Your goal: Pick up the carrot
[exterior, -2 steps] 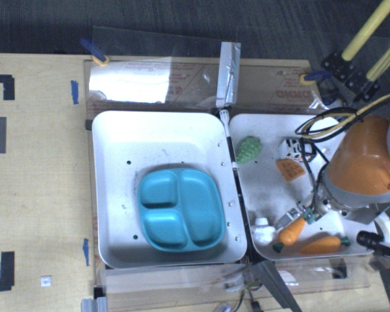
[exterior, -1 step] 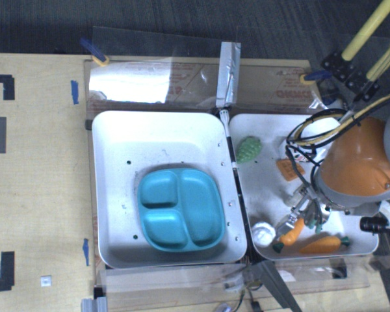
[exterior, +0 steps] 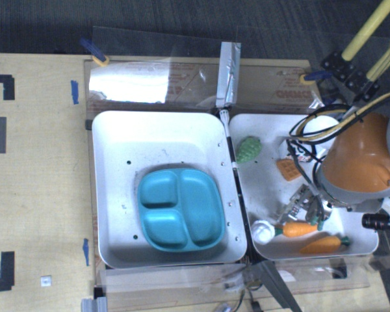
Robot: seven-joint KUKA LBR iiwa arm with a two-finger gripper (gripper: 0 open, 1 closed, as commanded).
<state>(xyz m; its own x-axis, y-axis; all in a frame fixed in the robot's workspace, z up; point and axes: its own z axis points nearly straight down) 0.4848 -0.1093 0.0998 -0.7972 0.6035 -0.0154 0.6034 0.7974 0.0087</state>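
Carrot (exterior: 298, 229) lies near the front edge of the right bin (exterior: 268, 132), a second orange carrot-like piece (exterior: 322, 244) just beside it toward the front right corner; a white object (exterior: 262, 232) touches its left end. Gripper (exterior: 303, 208) hangs just above it, finger spread unclear; a blue divided plate (exterior: 181, 208) sits in the left bin (exterior: 110, 174).

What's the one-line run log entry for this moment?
arm: over right bin | gripper: just above upper carrot, grasp unconfirmed | second carrot: near front wall | blue plate: left bin
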